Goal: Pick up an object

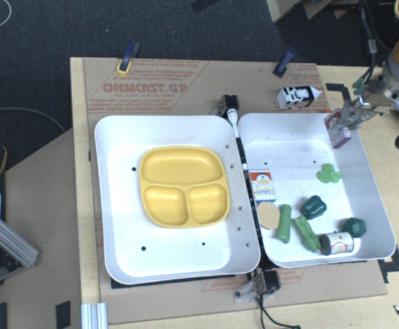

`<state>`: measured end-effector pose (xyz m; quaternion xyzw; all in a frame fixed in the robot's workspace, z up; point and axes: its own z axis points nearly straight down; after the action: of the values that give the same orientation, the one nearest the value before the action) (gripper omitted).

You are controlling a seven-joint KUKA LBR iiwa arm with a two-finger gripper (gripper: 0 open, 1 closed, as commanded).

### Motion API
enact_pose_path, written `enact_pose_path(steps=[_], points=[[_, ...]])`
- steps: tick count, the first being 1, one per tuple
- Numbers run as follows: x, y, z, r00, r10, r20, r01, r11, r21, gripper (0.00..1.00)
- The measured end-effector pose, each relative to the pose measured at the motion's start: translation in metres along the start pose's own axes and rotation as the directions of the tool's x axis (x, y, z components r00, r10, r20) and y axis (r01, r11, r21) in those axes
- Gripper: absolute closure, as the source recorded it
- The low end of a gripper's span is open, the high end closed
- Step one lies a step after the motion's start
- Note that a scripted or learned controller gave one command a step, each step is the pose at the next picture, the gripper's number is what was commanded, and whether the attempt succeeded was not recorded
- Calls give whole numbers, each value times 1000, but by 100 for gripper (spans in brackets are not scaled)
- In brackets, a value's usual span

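Gripper [341, 118] sat at the 1 o'clock corner of the right shallow white plastic bin [290, 142], reaching in from 3 o'clock. Fingers were clenched on a small pinkish-grey flat object [339, 134], which hung from the tips over the bin's upper right rim. Gap between the fingers was narrow, just the thickness of the object.

Other items in the right bin, all toward 6 o'clock:
- small white carton with red-and-blue print [262, 185], against the left wall
- round tan disc [270, 216], just beside a green cylindrical stick [284, 223]
- second green stick [306, 233], tilted, touching a white can with red label [338, 242] lying on its side
- dark green rounded lump [314, 207], near centre
- another dark green lump [354, 227], at 5 o'clock
- light green leafy piece [328, 175], at 3 o'clock

Left shallow white plastic bin [114, 184] carried a yellow three-compartment plastic plate [184, 185], centred.

Black-and-white patterned small box [298, 96] rested on the cardboard-covered bench [165, 84] at 12 o'clock of the right bin, well apart from the gripper.
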<state>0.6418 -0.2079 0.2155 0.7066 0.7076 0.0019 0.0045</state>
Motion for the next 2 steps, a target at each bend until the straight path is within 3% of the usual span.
enact_pose_path(steps=[1,2], points=[[0,1,-10,1000,0,-1,0,1000,4,100],[57,-10,-16,1000,-4,-6,5,1000,10,100]])
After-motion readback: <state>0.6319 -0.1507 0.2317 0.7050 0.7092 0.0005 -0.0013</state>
